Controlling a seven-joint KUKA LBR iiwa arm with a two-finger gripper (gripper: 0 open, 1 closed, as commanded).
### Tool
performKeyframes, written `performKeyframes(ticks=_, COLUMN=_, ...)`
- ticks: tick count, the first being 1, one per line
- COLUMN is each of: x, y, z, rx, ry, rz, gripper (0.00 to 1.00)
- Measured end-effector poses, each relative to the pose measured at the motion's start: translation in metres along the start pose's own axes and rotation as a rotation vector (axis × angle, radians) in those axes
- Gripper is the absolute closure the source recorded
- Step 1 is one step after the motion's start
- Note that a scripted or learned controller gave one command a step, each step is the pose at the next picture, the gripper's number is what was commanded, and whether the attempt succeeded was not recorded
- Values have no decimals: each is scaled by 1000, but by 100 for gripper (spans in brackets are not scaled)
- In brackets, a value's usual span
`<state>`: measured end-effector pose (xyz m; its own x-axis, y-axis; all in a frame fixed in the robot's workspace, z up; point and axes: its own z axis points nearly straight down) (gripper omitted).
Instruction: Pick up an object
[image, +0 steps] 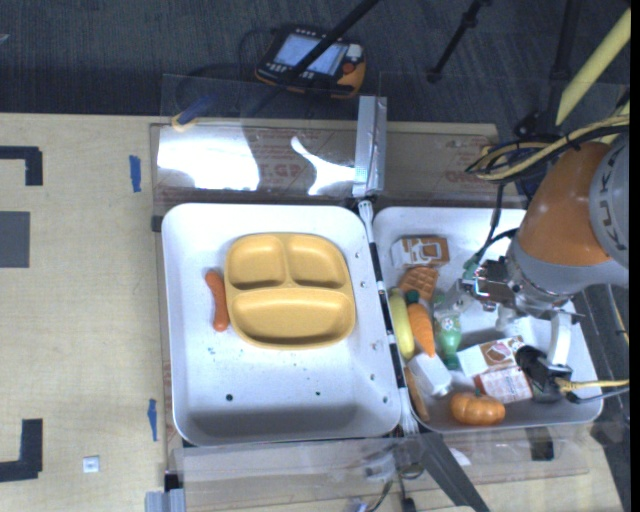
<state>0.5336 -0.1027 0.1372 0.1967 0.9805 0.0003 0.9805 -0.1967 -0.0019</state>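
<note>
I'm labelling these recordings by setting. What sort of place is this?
Probably a robotics lab: a robot arm reaches over two white bins of toy food, a handheld controller lies behind, and tape marks dot the bench.

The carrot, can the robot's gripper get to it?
Probably yes. The carrot lies on top in the right bin, uncovered, with the gripper close beside it, though a banana crowds one side.
</note>
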Motion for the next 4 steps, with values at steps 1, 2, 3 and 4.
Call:
performKeyframes(ticks=1, x=-53, y=-1, z=-94, rx=-3, ry=-1, rz=-152, gripper=0)
performKeyframes(ticks=2, x=-11, y=-8, z=29, rx=-1, ry=0, rz=-224, gripper=0)
performKeyframes(ticks=3, x=-13, y=-41, z=48, rx=-21, ry=-3, rz=-193, gripper=0)
performKeyframes(ticks=4, x=-13, y=-42, z=39, rx=-19, ry=-1, rz=-191, gripper=100)
